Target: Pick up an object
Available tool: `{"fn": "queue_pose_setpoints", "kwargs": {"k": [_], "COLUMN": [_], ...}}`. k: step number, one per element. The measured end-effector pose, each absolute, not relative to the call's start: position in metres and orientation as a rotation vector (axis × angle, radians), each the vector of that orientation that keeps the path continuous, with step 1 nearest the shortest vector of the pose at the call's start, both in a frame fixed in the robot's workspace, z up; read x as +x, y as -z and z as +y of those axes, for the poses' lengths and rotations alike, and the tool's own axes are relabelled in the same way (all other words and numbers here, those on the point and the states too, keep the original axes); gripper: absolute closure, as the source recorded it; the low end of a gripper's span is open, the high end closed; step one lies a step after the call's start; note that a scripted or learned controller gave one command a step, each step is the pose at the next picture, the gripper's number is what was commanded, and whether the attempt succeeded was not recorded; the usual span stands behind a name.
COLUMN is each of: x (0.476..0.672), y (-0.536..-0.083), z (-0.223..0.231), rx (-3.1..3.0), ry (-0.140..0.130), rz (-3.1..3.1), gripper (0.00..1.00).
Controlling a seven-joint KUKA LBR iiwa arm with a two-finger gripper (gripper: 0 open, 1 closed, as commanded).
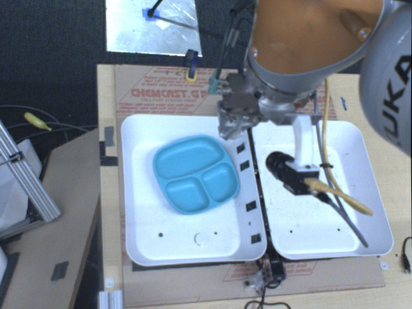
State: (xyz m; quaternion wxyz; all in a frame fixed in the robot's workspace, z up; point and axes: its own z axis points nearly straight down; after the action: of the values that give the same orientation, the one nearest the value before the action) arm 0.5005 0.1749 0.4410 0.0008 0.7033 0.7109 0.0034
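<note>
A light blue divided plate [195, 173] with three compartments lies flat in the middle of the left white bin [145, 237]. My gripper [232, 129] hangs over that bin's far right corner, close to the strip between the two bins. It is just beyond the plate's far right rim, and nothing shows between it and the plate. The big orange-and-grey wrist above hides much of the gripper's body.
The right white bin [360, 166] sits beside the left one, both on a printed cardboard sheet [161, 89]. A small blue and yellow clamp [191, 65] stands at the cardboard's far edge. A shiny sheet [151, 18] lies behind, and a metal frame [22, 179] at the left.
</note>
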Motion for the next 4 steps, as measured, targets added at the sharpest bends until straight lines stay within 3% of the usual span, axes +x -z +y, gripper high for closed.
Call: {"fn": "queue_pose_setpoints", "kwargs": {"k": [1,2,3,4], "x": [0.486,0.487,0.486,0.487], "y": [-0.433,-0.507,-0.440,-0.389], "z": [0.151,0.084,0.067,0.028], "rx": [2.222,2.222,2.224,2.225], "ry": [-0.001,-0.013,0.004,0.001], "rz": [2.221,2.211,2.221,2.218], "gripper": [1.00,1.00,1.00,1.00]}}
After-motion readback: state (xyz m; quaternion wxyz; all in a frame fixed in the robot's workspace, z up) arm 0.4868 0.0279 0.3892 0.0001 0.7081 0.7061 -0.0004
